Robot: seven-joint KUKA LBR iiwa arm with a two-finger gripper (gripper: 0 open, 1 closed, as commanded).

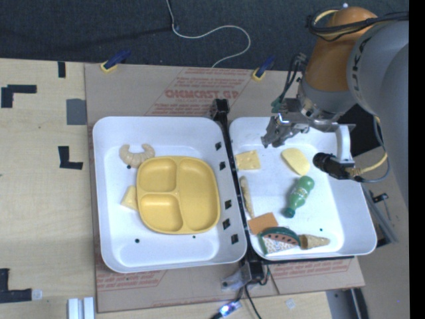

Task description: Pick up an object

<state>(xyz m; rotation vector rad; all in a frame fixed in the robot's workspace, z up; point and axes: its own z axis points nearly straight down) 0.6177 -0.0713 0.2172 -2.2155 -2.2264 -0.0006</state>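
The grey two-finger gripper [275, 135] hung over the right-hand shallow white bin [355, 228], jaws slightly parted and holding nothing, positioned near the pale yellow rounded piece [295, 160] lying just beside it, apparently the candidate for pickup.

White bins [109, 178]; a yellow plate [178, 195]; a green bottle [299, 195] below the grey tool [277, 133]; a pale yellow wedge [296, 161]; an orange square [261, 222]; a red-and-green melon slice [279, 240].
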